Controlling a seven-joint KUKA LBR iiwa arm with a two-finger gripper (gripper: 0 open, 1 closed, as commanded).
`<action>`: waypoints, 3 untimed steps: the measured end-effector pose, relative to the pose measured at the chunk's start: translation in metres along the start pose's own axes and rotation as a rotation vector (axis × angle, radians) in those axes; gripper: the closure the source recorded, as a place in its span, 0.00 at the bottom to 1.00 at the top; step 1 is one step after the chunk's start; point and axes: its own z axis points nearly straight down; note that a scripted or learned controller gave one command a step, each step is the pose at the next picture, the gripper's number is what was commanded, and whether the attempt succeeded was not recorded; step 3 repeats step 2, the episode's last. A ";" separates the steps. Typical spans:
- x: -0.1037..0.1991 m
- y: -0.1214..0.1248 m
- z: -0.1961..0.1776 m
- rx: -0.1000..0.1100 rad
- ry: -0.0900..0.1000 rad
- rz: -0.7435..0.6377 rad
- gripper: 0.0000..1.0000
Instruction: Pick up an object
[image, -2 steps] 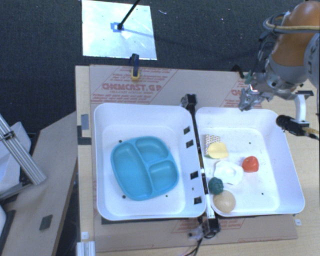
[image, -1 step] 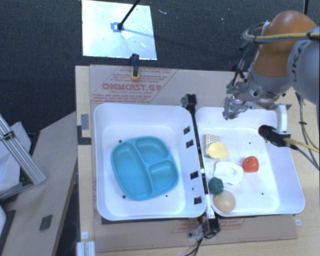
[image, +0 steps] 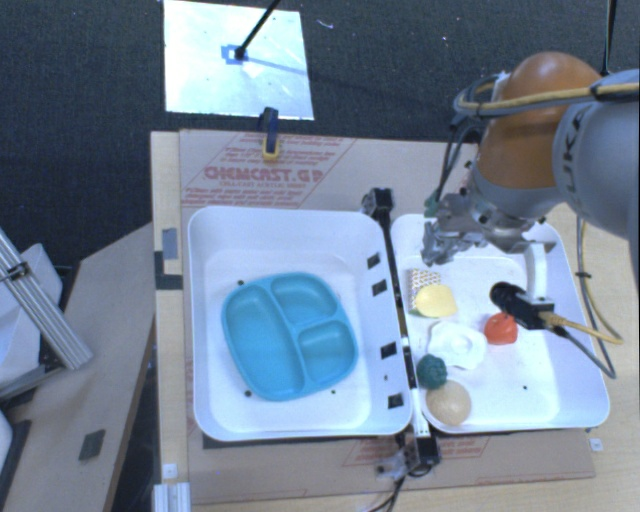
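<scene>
Gripper (image: 436, 247) hovers upper middle of right bin (image: 570, 400), above yellow piece (image: 436, 300), likely lining up; open or closed, can't tell.

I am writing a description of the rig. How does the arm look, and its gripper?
The arm is grey with a rounded orange band above the wrist. Dark cables loop beside the band and run down the wrist. The gripper is small, grey metal.
</scene>
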 end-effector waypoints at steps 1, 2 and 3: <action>0.040 -0.028 0.014 0.001 0.000 0.000 1.00; 0.086 -0.065 0.019 0.001 0.000 0.000 1.00; 0.086 -0.065 0.019 0.001 0.000 0.000 1.00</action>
